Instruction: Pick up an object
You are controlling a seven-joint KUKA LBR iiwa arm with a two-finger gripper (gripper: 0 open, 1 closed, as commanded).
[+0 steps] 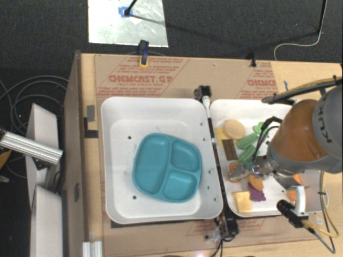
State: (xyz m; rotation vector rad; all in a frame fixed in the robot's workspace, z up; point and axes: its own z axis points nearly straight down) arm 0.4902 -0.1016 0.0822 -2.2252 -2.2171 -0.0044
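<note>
The left bin (115,116) holds a teal tray (167,167) with three compartments, lying flat. The right bin (230,108) holds a heap of small things: a tan ball (234,128) near its back, green pieces (248,142) just beside it, a brown strip (229,149), a yellow block (243,201) touching a purple piece (259,195). The arm (303,135) hangs over this bin; its gripper (254,168) sits low among the things by an orange piece (255,182), its state not discernible.

A teal plate (167,167) lies in a white bin (115,122); beside it, green (247,141), tan (234,128) and purple (259,195) items.
</note>
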